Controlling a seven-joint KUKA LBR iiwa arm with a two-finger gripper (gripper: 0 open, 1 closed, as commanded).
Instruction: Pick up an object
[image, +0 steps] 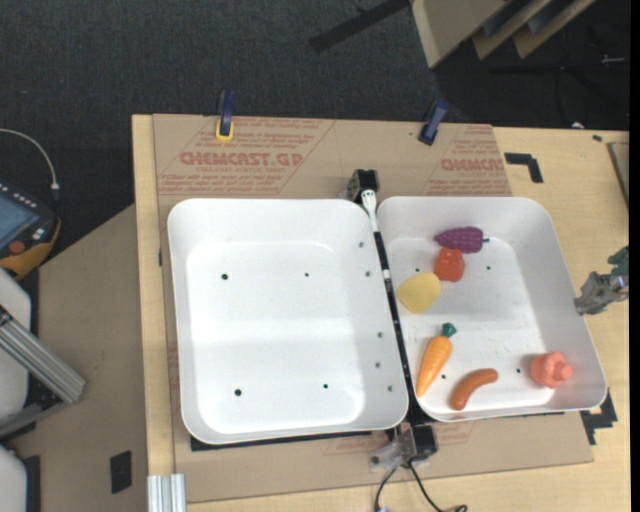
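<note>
Nothing is picked yet, by the look of it: all six toy foods lie loose in the right bin, and the left bin holds none. Starting at the near edge, an orange-brown sausage curves along the front wall, with a pink lumpy toy (too blurred to name) just to its right, close to the corner. A step back, the carrot lies on a slant, its green top pointing away from the camera, near the divider between the bins. Further in sits a pale yellow piece, rounded like a lemon or potato, and just beyond it a red-orange toy, the two almost touching. Farthest back is a purple one, maybe grapes. The gripper pokes in at the right rim of that bin, level with the middle row and well apart from every toy; whether its claw is wide or narrow I cannot tell, it is a small grey blur here. So the whole job remains: choose a target, travel over it, descend, close, lift.
</note>
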